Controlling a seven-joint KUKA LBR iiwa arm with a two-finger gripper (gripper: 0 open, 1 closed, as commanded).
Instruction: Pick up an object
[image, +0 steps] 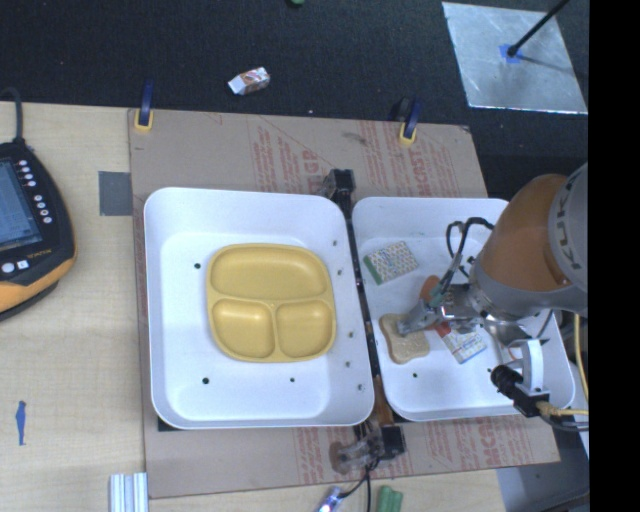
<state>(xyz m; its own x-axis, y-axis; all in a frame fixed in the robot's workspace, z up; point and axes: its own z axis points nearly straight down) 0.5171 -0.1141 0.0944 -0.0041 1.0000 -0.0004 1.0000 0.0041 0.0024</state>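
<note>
Bins sit side by side on a cardboard sheet (300, 150) clamped to the bench. From my remote view, the left bin (170, 300) carries a yellow divided tray (270, 300), lying flat near its centre. The right bin (440, 395) holds the loose items: a toast-shaped piece (405, 342) near its left wall, a green patterned card (391, 261) further up, and a small red-and-white packet (465, 346) just right of the toast. The arm (530, 250) reaches in from the right, its orange band above the right bin. The gripper (418, 322) is low over the bin, its tip just above the toast piece's upper edge and possibly touching it. The view is too coarse here: I cannot tell whether the claw is open or closed, nor whether anything sits between its tips. An orange-edged pendant (25, 240) rests on the bench at the far left. A crumpled wrapper (249, 81) lies on the dark floor beyond the bench.
</note>
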